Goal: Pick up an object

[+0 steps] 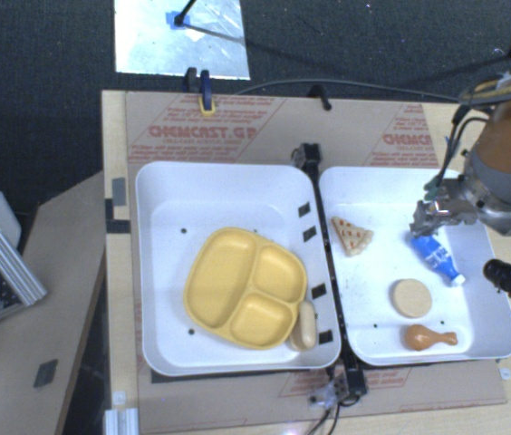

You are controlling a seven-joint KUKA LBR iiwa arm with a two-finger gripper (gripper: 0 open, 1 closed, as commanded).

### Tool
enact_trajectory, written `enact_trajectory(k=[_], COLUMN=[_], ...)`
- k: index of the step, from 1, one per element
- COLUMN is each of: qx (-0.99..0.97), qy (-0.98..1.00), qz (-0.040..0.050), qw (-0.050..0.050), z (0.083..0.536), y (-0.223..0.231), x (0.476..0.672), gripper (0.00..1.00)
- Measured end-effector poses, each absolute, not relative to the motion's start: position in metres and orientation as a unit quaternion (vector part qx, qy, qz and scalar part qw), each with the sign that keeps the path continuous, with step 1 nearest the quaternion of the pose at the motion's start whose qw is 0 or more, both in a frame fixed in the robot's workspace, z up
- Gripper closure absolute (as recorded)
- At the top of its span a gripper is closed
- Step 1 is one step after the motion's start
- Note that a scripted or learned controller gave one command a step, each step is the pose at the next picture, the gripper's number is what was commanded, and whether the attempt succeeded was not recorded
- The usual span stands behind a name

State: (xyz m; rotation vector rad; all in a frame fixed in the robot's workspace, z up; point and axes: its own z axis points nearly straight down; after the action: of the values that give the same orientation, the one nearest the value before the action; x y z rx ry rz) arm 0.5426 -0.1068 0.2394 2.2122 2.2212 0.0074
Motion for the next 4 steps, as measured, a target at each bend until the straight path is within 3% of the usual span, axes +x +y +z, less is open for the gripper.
enact_trajectory(k=[1,4], qx=[0.706,0.704], qy=[0.708,0.71], qz=[0.001,0.0015], qw=[0.001,0.001], z=[0.244,0.243], y=[-0.107,0.026], x=[0.544,0.592], gripper=[1.0,1.0])
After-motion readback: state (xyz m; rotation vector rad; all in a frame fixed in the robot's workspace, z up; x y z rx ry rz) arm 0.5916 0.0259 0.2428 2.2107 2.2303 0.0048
